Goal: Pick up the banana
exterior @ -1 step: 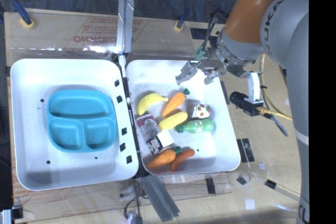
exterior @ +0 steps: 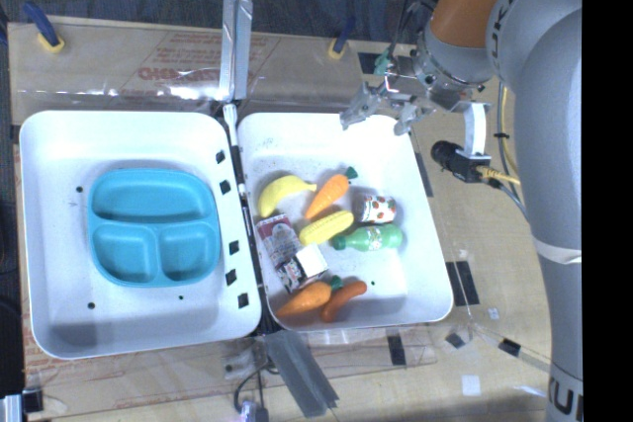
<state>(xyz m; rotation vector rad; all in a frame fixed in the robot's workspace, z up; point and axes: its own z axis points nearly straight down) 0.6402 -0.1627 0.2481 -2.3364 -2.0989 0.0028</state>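
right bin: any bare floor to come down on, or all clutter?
Bare floor in the right bin: the top strip between its far wall and the banana, and the right edge beside the green bottle. Centre to near-left corner is crowded: carrots, corn, packets touching.

This is a robotics lab test cell, not a home or kitchen. An industrial arm [exterior: 534,114] reaches in from three o'clock over a surface [exterior: 297,54] covered in clear plastic sheet held by blue clamps [exterior: 45,30] at eleven o'clock. Two white bins [exterior: 59,311] are fixed side by side with black tape marks [exterior: 463,284], one holding toy plastic food [exterior: 326,227], the other a blue divided tray [exterior: 153,224].
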